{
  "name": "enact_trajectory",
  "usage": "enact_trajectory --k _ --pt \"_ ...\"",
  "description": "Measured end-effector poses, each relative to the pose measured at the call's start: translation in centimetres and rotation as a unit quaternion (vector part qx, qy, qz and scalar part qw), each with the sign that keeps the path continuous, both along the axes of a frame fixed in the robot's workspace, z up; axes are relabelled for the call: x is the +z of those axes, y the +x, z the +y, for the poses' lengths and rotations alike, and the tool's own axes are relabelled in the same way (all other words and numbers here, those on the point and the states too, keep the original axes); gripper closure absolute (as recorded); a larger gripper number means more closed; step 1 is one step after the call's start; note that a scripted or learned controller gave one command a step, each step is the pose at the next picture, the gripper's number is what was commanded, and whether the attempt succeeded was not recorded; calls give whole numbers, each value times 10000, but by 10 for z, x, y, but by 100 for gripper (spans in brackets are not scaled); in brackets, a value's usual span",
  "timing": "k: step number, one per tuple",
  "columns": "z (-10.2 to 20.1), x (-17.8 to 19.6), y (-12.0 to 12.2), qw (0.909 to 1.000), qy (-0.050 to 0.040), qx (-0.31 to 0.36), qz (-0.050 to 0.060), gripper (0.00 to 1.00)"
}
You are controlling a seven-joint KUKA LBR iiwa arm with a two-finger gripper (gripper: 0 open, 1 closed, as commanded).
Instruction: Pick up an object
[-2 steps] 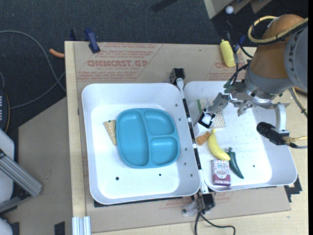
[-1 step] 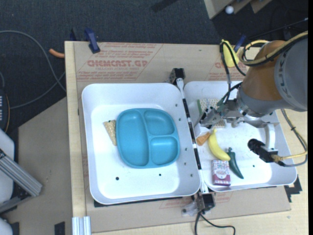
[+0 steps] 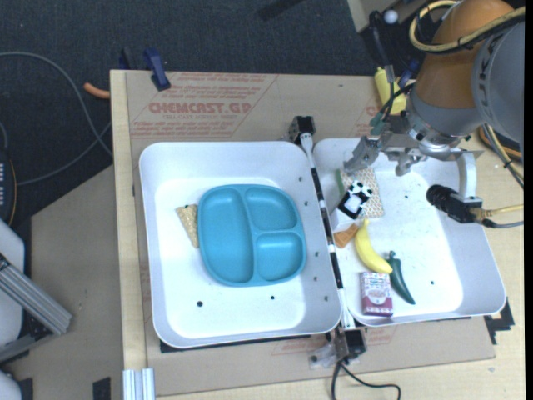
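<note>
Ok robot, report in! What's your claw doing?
Gripper hovering over right bin's far-left corner. Banana lying untouched nearby. Black-and-white block closest below.

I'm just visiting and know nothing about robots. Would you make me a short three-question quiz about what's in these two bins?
1. True or false: the blue plate lies in the left bin.
2. Which lies nearest the banana?
A. green pepper
B. blue clip
C. cracker
3. Fill in: the gripper hangs over the ____ bin.

Key: 1 true. 2 A: the pepper lies just right of the banana, in the right bin. 3 right.
</note>
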State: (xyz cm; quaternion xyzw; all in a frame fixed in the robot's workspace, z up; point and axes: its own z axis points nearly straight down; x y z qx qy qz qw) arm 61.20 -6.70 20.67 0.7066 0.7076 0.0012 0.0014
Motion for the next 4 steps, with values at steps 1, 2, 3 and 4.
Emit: enact_trajectory --k 1,2,3,4 --pt "7 -22 37 10000 -6 -1 7 0" --pt "7 -22 16 10000 -1 -6 27 0" --pt "-26 -114 34 10000 -1 -10 33 0" --pt "-45 -123 -73 10000 2 -15 30 0"
